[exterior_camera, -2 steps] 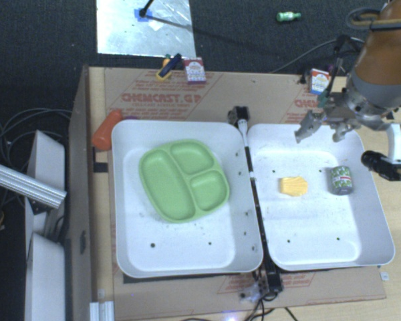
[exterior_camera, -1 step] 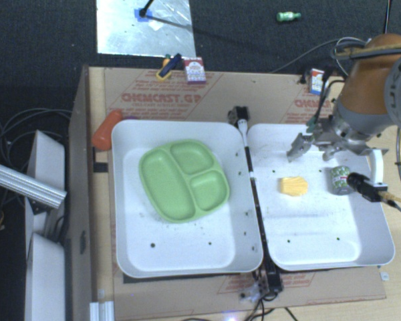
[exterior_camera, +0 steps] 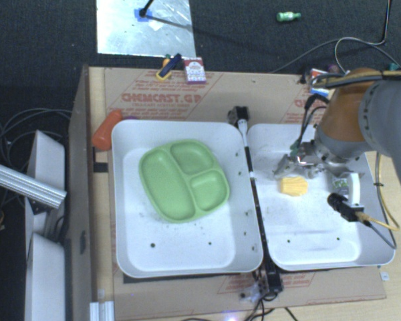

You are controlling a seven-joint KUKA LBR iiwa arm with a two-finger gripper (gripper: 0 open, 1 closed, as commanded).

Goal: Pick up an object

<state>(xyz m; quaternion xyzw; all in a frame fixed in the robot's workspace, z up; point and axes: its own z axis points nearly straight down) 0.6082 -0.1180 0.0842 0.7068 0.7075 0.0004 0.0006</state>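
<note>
Dark carpet floor (exterior_camera: 33, 39) bears a shiny metal sheet (exterior_camera: 144, 19).

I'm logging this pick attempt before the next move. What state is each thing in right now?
gripper: low in the right bin, just above the yellow object; fingers unclear.
yellow object: lying on the right bin floor, not lifted.
green divided plate: flat in the left bin, compartments empty.
</note>
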